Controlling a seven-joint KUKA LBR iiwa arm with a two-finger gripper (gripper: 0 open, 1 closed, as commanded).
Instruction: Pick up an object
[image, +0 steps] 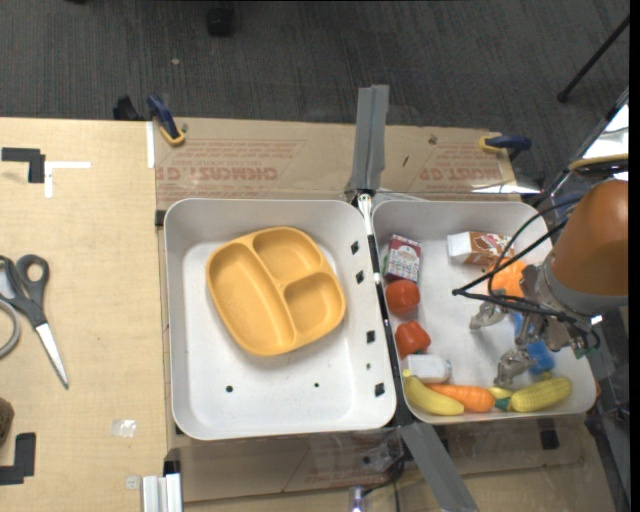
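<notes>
While the gripper (502, 343) hangs low in the right bin (440, 212), its two metal fingers (487, 316) stand spread with nothing between them; a blue object (538, 357) lies just beside the nearer finger, close to the corn cob (541, 393). Left bin (180, 330) holds a yellow divided plate (276, 289).

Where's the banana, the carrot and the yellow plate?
banana (428, 396), camera view, middle of its curve.
carrot (468, 397), camera view, middle of its orange body.
yellow plate (244, 297), camera view, floor of its big section.
</notes>
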